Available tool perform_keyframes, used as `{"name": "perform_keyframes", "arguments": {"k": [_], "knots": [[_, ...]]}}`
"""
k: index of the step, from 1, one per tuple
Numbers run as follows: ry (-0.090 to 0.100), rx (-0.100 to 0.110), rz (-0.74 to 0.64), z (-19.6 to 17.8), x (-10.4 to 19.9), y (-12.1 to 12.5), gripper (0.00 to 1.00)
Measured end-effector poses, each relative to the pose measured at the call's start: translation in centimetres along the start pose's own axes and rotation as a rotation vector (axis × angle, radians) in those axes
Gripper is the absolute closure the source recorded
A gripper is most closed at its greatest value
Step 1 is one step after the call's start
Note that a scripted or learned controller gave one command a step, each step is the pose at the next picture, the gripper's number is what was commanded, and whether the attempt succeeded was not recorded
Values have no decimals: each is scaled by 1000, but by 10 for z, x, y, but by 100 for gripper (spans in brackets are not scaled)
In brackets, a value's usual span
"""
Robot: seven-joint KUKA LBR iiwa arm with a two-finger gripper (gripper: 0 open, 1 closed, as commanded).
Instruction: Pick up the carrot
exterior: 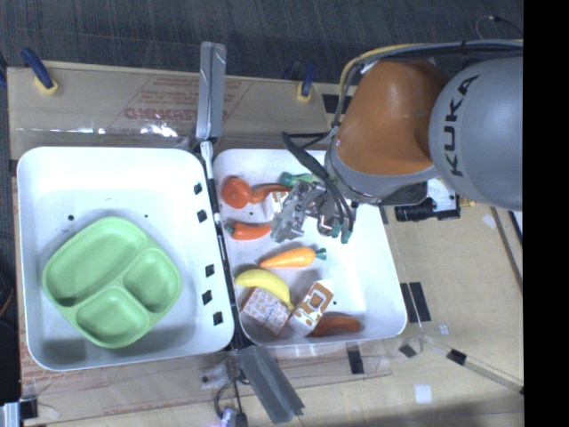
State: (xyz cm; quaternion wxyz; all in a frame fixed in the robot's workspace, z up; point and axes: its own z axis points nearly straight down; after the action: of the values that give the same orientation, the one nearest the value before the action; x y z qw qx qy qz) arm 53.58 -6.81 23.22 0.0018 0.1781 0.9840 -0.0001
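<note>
Fingers (311,213), state unclear, hang above carrot (289,258); arm (471,132) reads KUKA.

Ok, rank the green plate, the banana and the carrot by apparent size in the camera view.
1. green plate, clearly largest.
2 and 3. banana and carrot look about alike in length, so I won't rank them.

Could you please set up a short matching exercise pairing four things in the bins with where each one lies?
Things:
1. carrot
2. banana
3. green divided plate
4. end effector

Places:
A. in the left bin
B. above the carrot, over the right bin
C. middle of the right bin, pointing left
D. just below the carrot, towards the left wall

Pairs: 1-C, 2-D, 3-A, 4-B
</note>
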Motion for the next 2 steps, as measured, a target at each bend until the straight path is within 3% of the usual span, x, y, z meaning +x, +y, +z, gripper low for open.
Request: {"name": "perform_keyframes", "arguments": {"k": [1, 2], "knots": [[1, 0, 0, 0, 0, 0, 0], [2, 0, -52, 140, -36, -36, 0]]}}
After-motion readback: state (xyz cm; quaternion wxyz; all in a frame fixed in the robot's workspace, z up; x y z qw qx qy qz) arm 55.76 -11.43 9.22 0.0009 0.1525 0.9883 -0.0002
